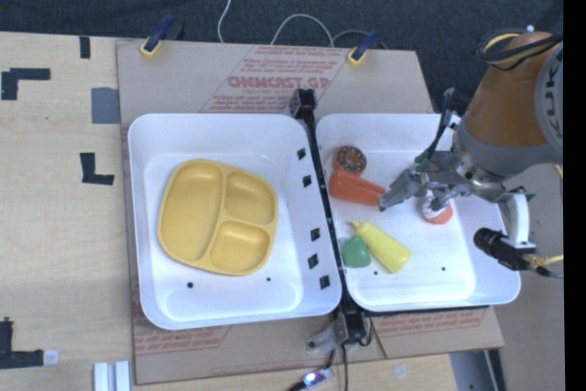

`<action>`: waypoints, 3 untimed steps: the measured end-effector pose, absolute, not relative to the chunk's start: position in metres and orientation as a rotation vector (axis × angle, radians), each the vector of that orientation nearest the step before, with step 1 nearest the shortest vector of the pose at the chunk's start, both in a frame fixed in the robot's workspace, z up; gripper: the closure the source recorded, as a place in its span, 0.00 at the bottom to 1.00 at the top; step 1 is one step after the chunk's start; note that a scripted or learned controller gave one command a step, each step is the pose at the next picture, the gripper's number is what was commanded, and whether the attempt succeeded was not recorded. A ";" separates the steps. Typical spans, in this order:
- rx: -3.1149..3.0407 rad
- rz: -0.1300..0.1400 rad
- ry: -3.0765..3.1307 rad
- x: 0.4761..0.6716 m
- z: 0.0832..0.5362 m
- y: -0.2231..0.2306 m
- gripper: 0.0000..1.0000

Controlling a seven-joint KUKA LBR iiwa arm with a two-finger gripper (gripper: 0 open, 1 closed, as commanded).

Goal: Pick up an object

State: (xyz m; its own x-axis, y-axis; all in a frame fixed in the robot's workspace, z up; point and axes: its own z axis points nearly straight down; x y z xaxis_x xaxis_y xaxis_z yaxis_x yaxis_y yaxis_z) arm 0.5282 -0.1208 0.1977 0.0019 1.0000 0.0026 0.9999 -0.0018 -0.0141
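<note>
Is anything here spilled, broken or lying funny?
Nothing stands out. The yellow divided plate lies flat in the left bin. The carrot, doughnut, yellow bottle and green piece lie loose in the right bin, seemingly undamaged.

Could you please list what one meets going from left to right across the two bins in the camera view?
Yellow divided plate in the left bin → black divider clips → green toy → yellow mustard bottle → end effector → small red object in the right bin.
</note>
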 end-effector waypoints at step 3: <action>-2.215 0.008 -2.218 0.541 0.092 -0.118 0.00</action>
